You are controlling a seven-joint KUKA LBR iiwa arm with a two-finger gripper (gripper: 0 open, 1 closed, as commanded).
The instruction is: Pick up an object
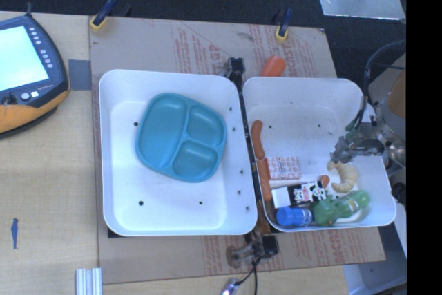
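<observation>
Nearest, against the near wall of the right bin (304,114): blue-capped bottle (293,217), green bottle (340,208) just to its right, black-and-white box (301,193) just behind them. A little farther, toward the right wall: pale curved pastry toy (344,178), likeliest target. Directly over its far end: gripper (349,148), low in the bin. Released or clenched, impossible to tell; nothing visibly held.

Judged as the approach step, grasp not yet made. Next: settle down around the pastry toy, close, lift clear of the green bottle nearby.

Farther left, along the dividing wall: brown sausage (259,152). In the left bin (117,148): teal divided plate (181,137).
</observation>
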